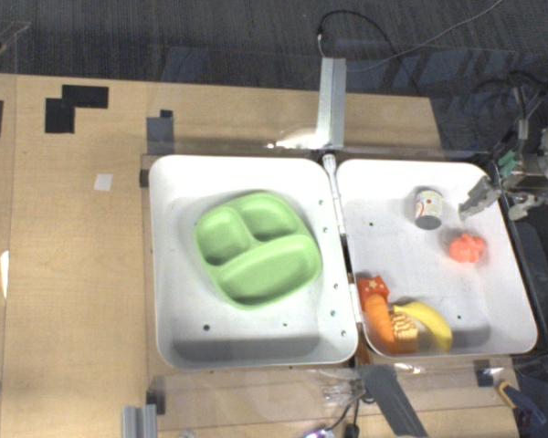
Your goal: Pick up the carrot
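Far to the left of the pincer, the left bin point(164, 272) holds a green plate point(258, 246) divided into 3 compartments, lying tilted toward the bin's middle. Across the divider, the right bin point(521, 322) has its near-left corner crowded: a red block with pale spots point(374, 287) sits just above the carrot point(381, 321), which lies well down and to the left of the pincer, its orange body touching a yellow banana point(426, 323) on its right, with a small ridged yellow-brown item point(405, 327) between the 2. Closer in, a small white can point(427, 208) lies on its side just left of the pincer; it carries a red mark too blurred to read. Below the pincer rests a lumpy pink-orange toy fruit point(468, 248). The pincer point(479, 198) hangs at the bin's right rim, nothing between its fingers; open or closed cannot be told.
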Tool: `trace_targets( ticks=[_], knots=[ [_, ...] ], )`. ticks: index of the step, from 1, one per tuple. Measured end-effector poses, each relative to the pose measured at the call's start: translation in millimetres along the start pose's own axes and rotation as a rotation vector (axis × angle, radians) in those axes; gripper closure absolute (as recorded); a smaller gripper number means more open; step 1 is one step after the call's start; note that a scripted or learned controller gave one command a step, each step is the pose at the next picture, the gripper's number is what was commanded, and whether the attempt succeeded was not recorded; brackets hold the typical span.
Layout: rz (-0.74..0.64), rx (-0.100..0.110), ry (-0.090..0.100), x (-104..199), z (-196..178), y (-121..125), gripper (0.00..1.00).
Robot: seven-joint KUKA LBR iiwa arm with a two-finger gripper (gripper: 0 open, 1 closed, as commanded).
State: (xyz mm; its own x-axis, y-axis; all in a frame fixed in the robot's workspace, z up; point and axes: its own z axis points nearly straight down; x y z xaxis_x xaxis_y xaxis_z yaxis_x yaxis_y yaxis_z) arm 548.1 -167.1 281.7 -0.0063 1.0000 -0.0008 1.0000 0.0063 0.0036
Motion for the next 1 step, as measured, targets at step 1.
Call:
trace_targets(
  ticks=[1],
  knots=[
    [0.37, 0.0, -0.001, -38.7, -26.4, -58.7, 0.0]
  ],
)
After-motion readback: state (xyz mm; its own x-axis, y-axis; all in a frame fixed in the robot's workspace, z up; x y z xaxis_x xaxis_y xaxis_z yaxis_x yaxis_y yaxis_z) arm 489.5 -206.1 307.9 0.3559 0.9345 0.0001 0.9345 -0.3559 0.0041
